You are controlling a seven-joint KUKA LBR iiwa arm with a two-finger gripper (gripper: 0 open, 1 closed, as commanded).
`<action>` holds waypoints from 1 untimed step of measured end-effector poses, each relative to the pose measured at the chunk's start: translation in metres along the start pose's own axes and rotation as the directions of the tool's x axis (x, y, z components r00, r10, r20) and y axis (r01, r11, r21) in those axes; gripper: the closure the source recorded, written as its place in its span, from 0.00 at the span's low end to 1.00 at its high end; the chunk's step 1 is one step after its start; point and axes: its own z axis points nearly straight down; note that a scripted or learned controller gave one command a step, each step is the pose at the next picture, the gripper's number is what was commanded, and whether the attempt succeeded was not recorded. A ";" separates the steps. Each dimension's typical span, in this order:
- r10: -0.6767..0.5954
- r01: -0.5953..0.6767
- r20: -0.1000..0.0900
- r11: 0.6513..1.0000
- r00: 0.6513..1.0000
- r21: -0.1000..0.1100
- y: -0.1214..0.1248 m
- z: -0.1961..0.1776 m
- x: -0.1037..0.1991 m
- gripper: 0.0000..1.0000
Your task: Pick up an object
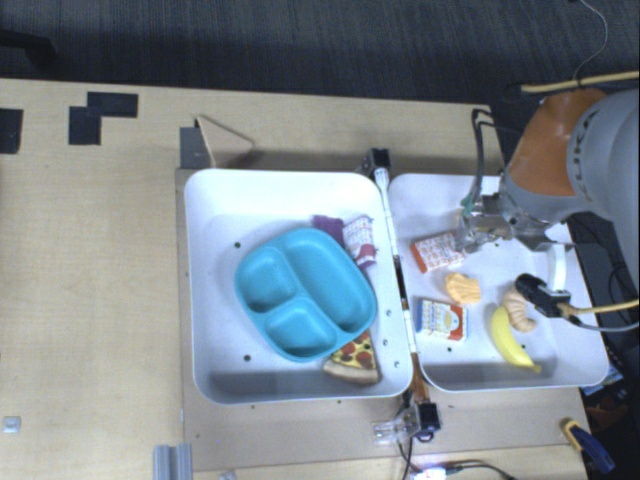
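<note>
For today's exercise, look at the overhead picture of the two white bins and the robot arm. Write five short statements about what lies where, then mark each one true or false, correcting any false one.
1. The blue divided plate lies in the left bin. True.
2. The banana lies in the left bin. False: it lies in the right bin, near that bin's front edge.
3. A pizza slice lies at the front edge of the blue divided plate. True.
4. The gripper is above the left bin. False: it is over the right bin, close to the red and white packet.
5. The blue divided plate holds the banana in one compartment. False: its compartments hold no banana.
</note>
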 end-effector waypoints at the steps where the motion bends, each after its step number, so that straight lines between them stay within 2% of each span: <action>1: 0.000 0.000 0.000 1.000 1.000 0.000 0.000 0.000 0.000 0.00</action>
